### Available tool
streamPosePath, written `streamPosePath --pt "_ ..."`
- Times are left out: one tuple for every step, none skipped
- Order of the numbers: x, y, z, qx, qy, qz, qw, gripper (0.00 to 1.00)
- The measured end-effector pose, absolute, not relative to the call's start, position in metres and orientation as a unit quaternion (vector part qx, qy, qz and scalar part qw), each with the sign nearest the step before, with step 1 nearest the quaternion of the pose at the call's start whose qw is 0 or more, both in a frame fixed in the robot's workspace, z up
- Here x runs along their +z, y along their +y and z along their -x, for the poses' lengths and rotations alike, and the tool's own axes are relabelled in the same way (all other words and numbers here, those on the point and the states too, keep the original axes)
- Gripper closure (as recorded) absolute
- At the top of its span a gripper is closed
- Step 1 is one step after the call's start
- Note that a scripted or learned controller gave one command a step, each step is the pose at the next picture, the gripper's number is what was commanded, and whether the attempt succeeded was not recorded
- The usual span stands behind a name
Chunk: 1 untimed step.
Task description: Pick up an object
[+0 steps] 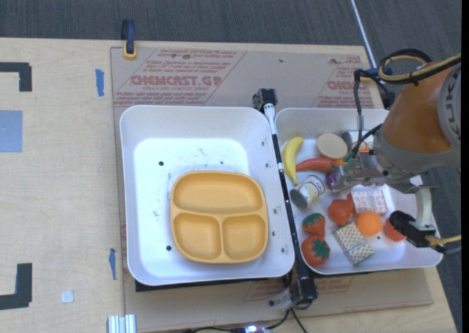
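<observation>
Jaws (350, 175) state: cannot tell, arm hides them. You: descend straight beside purple toy (334, 177), avoid carrot (315, 164).

Single fixed camera above bench (58, 177), angled down, moderate distance, both bins (139, 199) framed.

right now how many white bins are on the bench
2. The left bin holds a yellow divided plate; the right bin beside it holds the small food items, its far side hidden under the arm.
</observation>
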<state>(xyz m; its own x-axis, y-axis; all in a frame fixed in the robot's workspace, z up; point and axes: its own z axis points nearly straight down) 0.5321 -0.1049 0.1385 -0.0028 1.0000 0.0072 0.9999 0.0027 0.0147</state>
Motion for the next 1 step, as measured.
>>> streamPosePath --pt "0.1384 -0.1049 -0.532 0.0076 0.708 -0.706 0.002 0.0"
